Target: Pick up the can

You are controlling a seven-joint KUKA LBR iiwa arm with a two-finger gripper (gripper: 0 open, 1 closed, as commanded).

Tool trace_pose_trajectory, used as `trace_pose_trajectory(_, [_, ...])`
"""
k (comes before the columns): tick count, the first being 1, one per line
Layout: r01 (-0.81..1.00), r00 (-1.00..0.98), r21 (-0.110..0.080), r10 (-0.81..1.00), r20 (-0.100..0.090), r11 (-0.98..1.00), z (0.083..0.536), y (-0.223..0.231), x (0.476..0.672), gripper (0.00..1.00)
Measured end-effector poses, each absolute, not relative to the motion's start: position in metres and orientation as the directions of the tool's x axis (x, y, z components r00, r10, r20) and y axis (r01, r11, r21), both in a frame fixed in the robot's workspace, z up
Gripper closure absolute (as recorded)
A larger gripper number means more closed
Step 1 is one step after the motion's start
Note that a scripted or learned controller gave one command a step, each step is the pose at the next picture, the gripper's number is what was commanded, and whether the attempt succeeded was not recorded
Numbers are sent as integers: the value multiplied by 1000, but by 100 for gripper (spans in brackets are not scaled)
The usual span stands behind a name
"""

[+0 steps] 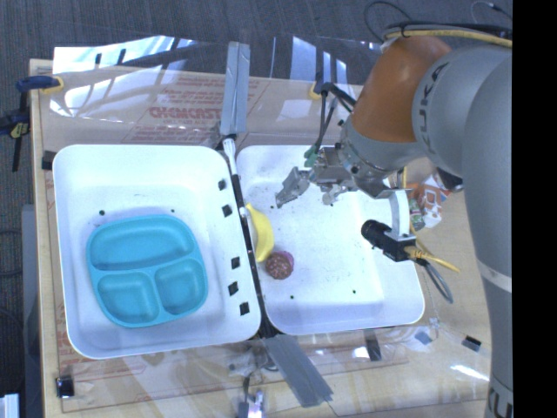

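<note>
Two white bins sit side by side. The left bin (70, 233) holds one blue divided tray (146, 268). The right bin (331, 316) holds one yellow banana (260, 233) against its left wall and one small round reddish thing (278, 266) just beside it. One arm (435, 85) reaches in, and its gripper (306, 188) hovers over the upper part of the right bin, fingers spread apart with nothing between them. The can (426, 203) appears to be the printed object at the bin's right edge, largely hidden behind the arm and hard to identify with certainty.
</note>
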State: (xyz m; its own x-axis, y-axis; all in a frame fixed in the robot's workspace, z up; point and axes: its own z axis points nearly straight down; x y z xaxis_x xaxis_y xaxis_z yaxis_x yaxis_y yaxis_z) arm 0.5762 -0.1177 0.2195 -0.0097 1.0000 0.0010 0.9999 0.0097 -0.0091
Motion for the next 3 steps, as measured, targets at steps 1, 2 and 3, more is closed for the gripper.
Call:
trace_pose_trajectory(1, [999,-42,-4,999,-1,42,284,-144,603,0])
trace_pose_trajectory(2, [993,-119,-7,993,1,119,220,-211,653,0])
trace_pose_trajectory(3, [997,-80,-8,997,1,80,164,-209,657,0])
